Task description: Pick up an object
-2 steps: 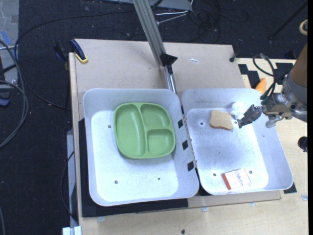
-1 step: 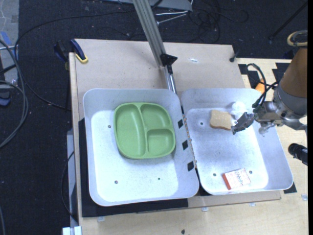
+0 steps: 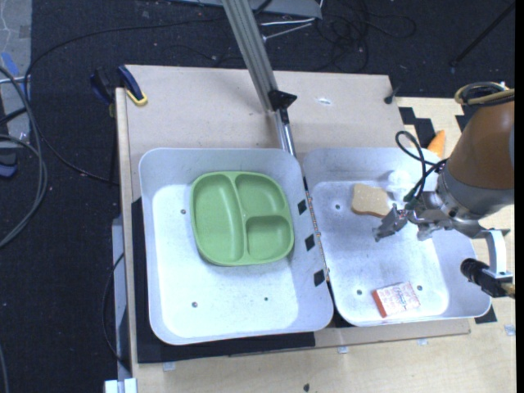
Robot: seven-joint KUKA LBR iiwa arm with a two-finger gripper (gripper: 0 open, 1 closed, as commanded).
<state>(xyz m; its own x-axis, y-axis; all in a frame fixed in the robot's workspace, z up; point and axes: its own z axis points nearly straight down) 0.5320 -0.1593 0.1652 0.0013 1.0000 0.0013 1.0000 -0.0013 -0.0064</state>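
Note:
A tan, bread-like piece (image 3: 368, 201) lies in the upper part of the right bin (image 3: 352, 260). A small red and white packet (image 3: 396, 299) rests near that bin's front edge. My gripper (image 3: 404, 228) hangs over the middle of the right bin, just right of and below the tan piece and apart from it. Its two fingers (image 3: 384, 230) are spread, the gripper is open, and nothing shows between them. A small white object (image 3: 399, 180) sits beside the tan piece, partly behind the wrist.
The left bin (image 3: 164, 244) holds a green divided plate (image 3: 242, 217). A metal pole (image 3: 255, 47) slants down to the bins' shared back edge. The grey and orange arm (image 3: 487, 158) covers the right bin's right side. Cables lie on the dark floor.

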